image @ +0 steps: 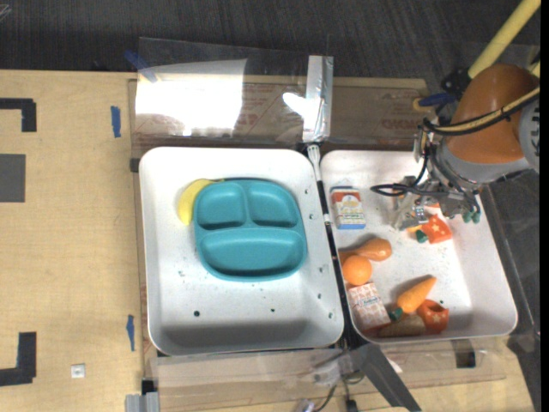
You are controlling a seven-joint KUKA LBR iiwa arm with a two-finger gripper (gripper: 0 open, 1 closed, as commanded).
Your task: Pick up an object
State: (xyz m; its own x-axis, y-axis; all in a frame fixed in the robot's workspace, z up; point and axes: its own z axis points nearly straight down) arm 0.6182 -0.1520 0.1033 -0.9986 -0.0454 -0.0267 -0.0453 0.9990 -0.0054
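While the arm reaches in, its pincer (426, 217) sits low in the right bin (493, 269).
Grip: can't tell; a red-orange piece (436, 229) lies right beneath.

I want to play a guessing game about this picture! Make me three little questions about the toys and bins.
1. True or false: the teal divided plate lies in the left bin.
2. Which bin is the gripper over? A) left bin B) right bin C) neither
3. Fill in: the round orange sits just below the ____-coloured potato-shaped toy.

Key: 1 true; 2 B; 3 orange-tan.
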